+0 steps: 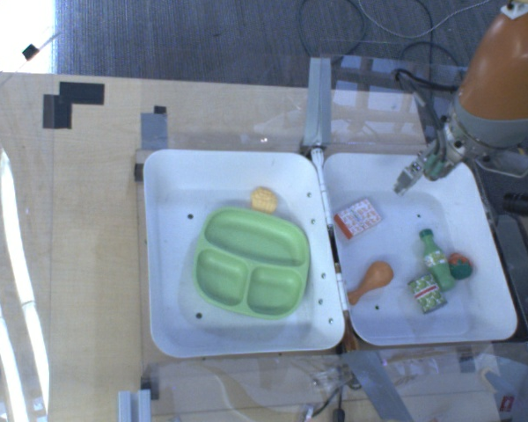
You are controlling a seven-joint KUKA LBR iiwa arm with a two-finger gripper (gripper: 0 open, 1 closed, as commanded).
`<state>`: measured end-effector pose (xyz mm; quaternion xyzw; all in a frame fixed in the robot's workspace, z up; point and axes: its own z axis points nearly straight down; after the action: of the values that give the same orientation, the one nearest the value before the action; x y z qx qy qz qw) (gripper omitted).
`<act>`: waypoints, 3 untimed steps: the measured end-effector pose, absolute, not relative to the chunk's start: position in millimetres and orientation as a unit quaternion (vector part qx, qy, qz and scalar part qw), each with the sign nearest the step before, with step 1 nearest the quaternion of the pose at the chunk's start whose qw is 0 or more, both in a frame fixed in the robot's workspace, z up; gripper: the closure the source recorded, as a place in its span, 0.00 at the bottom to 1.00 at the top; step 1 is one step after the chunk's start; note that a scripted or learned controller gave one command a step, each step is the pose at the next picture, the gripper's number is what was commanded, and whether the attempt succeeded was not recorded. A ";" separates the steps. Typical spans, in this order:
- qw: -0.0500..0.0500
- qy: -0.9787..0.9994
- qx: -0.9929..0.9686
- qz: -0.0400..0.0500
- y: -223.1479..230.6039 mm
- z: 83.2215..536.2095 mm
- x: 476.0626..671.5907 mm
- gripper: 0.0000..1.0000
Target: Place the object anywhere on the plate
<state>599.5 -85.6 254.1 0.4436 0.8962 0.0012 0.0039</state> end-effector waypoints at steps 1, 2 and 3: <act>0.003 0.861 0.508 0.001 -60.2 226.5 660.0 1.00; 0.001 0.803 0.596 0.001 -32.1 227.4 562.2 1.00; 0.002 0.801 0.598 0.001 -26.0 308.4 617.1 1.00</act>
<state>617.1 -26.0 308.4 0.5982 0.8013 0.0011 0.0024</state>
